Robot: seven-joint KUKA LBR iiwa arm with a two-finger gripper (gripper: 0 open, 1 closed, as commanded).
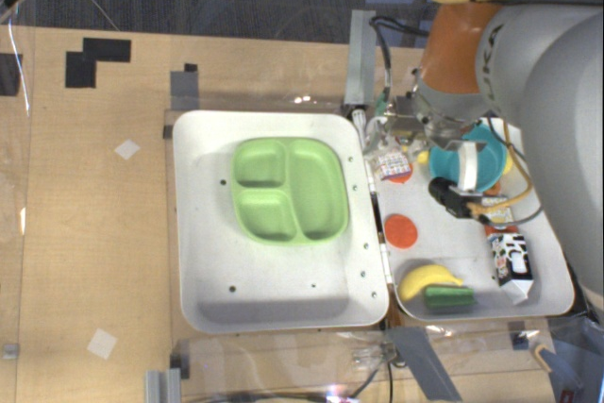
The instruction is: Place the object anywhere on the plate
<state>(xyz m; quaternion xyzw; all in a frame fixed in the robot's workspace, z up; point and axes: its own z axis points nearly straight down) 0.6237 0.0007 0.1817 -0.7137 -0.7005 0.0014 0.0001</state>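
The right-hand white bin (557,283) holds a yellow banana (427,277) touching a green cucumber-like piece (447,297) — both near its front edge. An orange disc (402,230) lies nearer the middle, a black-and-white carton (511,261) to the right — a teal cup (481,158) further back.

You get bright, even overhead light, and the gripper (408,135) sits in a well-lit patch with only soft, short shadows under the arm (528,61) beside it. Left of the gripper, the left bin (203,278) is nearly washed out, with a grey shadow along its near inner wall, and the green plate (288,190) shows faint sheen. Detail is soft and grainy around the gripper, and small glints mark the clear sheet (302,99) behind it.
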